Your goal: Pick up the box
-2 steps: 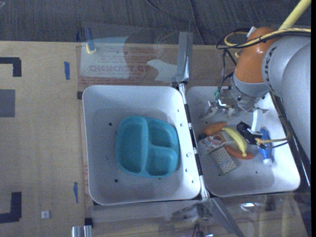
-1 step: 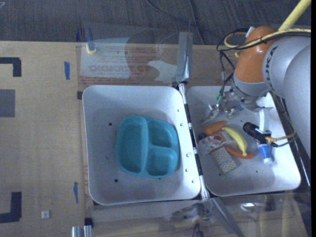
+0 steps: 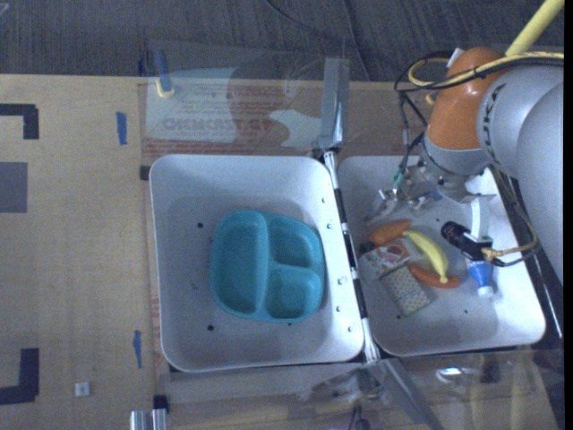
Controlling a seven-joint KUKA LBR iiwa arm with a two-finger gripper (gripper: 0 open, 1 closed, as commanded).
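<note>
Two shallow white bins sit side by side on the bench, the left bin (image 3: 179, 186) and the right bin (image 3: 510, 321) meeting along their inner rims. One grey arm (image 3: 528, 115) with an orange band reaches in from the right over the far end of the right bin. Its single gripper (image 3: 405, 195) hangs above bare white floor near that bin's far left corner, with nothing seen in its grasp; whether it is open or closed cannot be told from this slant. One teal tray (image 3: 267, 265), divided into three compartments, lies alone in the middle of the left bin, clear of every wall. Six loose things lie in the right bin, most of them bunched left of its centre. One box (image 3: 410, 292), tan with a fine checked pattern, lies flat and askew at the near edge of that bunch, apart from the gripper. One pale packet (image 3: 387, 258) with red print lies against the box's far left side; I cannot tell if it is a second box. One yellow banana (image 3: 430, 251) curves just right of the packet. Two orange pieces flank the banana: the far orange piece (image 3: 391, 232) lies between the gripper and the packet, and the near orange piece (image 3: 436, 279) touches the banana's near tip, just beside the box. One small blue thing (image 3: 483, 279) lies off to the right, apart from the rest.
</note>
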